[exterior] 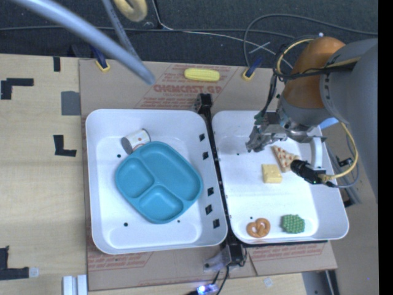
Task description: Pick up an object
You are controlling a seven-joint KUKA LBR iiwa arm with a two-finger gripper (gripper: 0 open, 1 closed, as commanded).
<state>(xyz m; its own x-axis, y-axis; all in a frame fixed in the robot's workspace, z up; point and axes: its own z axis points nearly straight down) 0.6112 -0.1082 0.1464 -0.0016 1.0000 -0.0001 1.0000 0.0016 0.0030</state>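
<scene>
Glossy blue three-compartment plate [158, 181], rounded corners

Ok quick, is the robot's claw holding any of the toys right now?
Gripper: low in the right bin, nothing seen between its fingers; open or shut cannot be told.

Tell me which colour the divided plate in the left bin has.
The divided plastic plate is light blue, seen best in the camera view from above.

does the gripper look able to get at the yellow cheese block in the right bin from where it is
Probably yes. The gripper hangs over the right bin, and the yellow cheese block lies just below it with open floor around. The pizza slice sits close, though apart.
</scene>
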